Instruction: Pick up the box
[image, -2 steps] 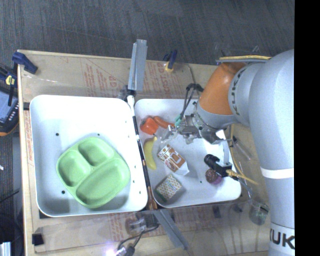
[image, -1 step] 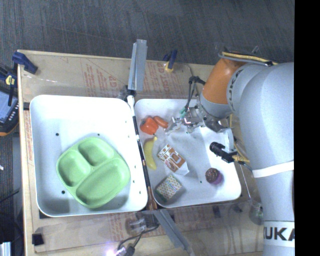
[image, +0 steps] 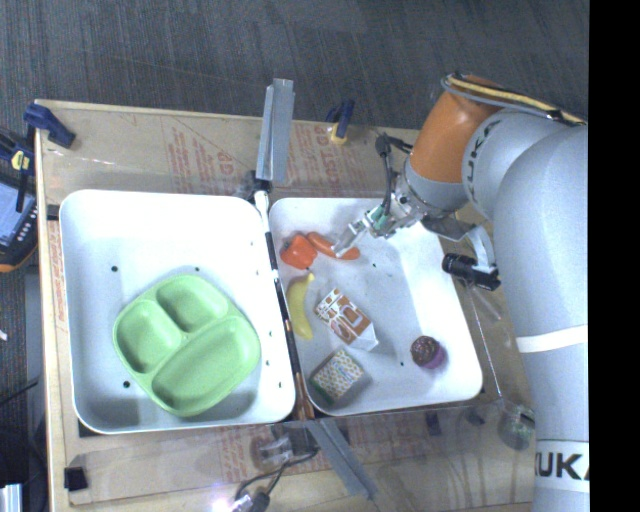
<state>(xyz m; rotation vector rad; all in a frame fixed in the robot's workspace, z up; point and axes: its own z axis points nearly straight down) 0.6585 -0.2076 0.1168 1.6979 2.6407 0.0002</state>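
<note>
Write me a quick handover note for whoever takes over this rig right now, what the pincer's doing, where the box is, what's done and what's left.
Pincer: low over the far part of the right bin, beside the orange carrot; whether it is open or shut cannot be told.
Box: white and brown carton lying mid right bin, untouched.
Nearby: banana along the bin's left wall, small patterned packet at the near edge, dark round fruit to the right. Green divided plate sits in the left bin.
Done: nothing lifted.
Left: move over the box, grasp it, lift.

Just left of the gripper (image: 352, 238) lies an orange carrot (image: 305, 248), below it a yellow banana (image: 300, 305), a purple ball (image: 427, 351) lower right, and a green divided plate (image: 186, 345) far left.
</note>
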